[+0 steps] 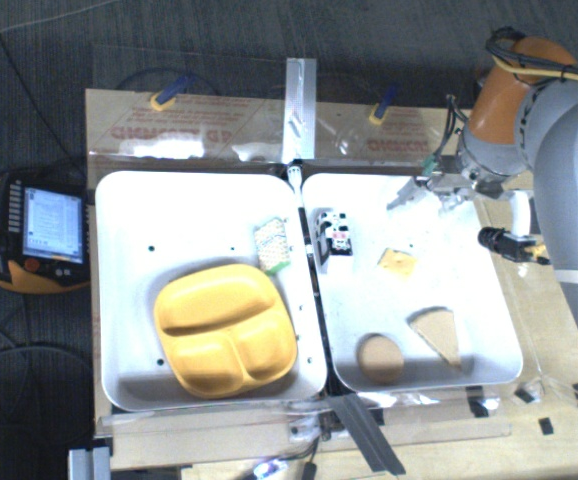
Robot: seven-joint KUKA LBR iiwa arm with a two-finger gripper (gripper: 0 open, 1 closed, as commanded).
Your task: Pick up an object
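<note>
The fingers point(406, 197) hang over the far right part of the right bin point(489, 298), their pale tips pointing toward the bin's middle; from here I cannot tell whether they are spread or pressed together, and nothing shows between them. Below the fingers and a touch toward the divider lies a small yellow square piece point(397, 261), apart from them. Further left of the fingers, hard by the divider, sits a small black-and-white object with a red spot point(335, 234). Well below the fingers, near the front wall of the same bin, rest a round tan object point(379, 357) and, just beside it, a tan wedge-shaped piece point(439, 333). Beyond the divider, in the left bin point(129, 208), a small green-and-white packet point(272, 243) lies close to the divider, with a big yellow compartment tray point(225, 328) touching or almost touching it. Behind the fingers the arm's orange band point(497, 103) rises at the right of the desk point(104, 118)
</note>
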